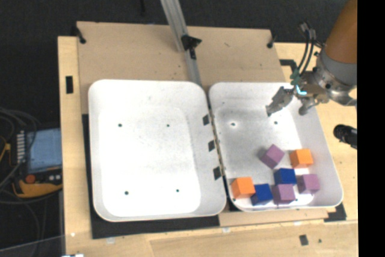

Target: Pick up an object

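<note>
Gripper (291, 103) spread open and holding nothing, poised over the far end of the right bin (252, 93), touching no block. Nearest, below it toward the near side, a tilted purple cube (272, 155) standing a little apart from the cluster of orange, blue and purple blocks packed into the near corner. Probably light, stiff and foam-like, not fragile; best pinched across two opposite flat faces, with fingers turned to match its skew.

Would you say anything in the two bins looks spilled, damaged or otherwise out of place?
Nothing stands out. The orange, blue and purple blocks all lie inside the right bin, clustered at its near end, and the gripper hangs above its far end.
</note>
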You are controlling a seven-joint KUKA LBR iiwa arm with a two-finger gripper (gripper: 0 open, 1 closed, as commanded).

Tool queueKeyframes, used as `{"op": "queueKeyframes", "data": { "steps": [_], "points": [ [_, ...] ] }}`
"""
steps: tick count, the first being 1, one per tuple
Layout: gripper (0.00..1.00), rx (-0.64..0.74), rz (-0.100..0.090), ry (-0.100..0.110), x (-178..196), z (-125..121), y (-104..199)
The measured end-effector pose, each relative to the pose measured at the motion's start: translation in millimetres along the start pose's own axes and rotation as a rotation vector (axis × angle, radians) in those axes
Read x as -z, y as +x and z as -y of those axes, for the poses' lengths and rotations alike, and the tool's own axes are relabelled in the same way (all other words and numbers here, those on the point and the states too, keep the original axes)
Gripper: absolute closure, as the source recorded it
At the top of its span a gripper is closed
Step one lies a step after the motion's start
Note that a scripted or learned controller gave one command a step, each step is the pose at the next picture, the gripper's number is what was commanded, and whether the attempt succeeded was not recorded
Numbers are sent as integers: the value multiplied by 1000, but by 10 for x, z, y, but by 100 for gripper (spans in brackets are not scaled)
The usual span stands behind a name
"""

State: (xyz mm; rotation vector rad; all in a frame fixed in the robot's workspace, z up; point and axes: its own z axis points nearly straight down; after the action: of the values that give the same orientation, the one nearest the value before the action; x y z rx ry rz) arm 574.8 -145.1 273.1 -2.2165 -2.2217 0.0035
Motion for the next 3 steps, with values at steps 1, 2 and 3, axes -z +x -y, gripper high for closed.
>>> {"op": "queueKeyframes", "data": {
  "steps": [1, 2, 3],
  "points": [
    [0, 0, 1, -5, 25, -8, 1],
    [0, -1, 1, 1, -506, -56, 73],
    [0, -4, 2, 1, -1068, 31, -1]
  ]
}}
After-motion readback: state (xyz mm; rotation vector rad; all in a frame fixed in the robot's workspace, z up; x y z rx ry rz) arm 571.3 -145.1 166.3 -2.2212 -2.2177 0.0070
